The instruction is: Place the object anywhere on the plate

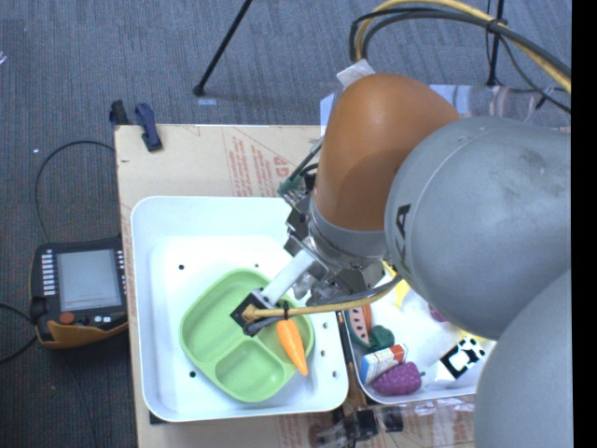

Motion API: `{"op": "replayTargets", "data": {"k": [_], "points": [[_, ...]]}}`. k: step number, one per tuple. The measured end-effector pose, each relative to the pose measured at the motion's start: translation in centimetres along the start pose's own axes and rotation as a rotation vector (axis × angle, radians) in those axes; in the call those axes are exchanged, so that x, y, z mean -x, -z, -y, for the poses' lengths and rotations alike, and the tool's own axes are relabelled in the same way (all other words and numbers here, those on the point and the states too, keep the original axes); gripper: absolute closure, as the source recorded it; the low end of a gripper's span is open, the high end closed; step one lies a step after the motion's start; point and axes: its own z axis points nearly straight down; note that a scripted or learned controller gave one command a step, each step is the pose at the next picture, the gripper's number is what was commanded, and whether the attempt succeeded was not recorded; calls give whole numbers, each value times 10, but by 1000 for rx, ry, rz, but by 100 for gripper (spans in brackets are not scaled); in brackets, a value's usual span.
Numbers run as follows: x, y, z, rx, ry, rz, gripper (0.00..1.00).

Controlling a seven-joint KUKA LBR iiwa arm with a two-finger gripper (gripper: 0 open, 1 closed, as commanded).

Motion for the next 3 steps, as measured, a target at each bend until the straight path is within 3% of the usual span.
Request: {"op": "replayTargets", "data": {"k": [1,2,3], "points": [[1,-2,0,0,0,7,0],[1,5,2,-5,5,16,100],[1,5,2,-6,7,17,0]]}}
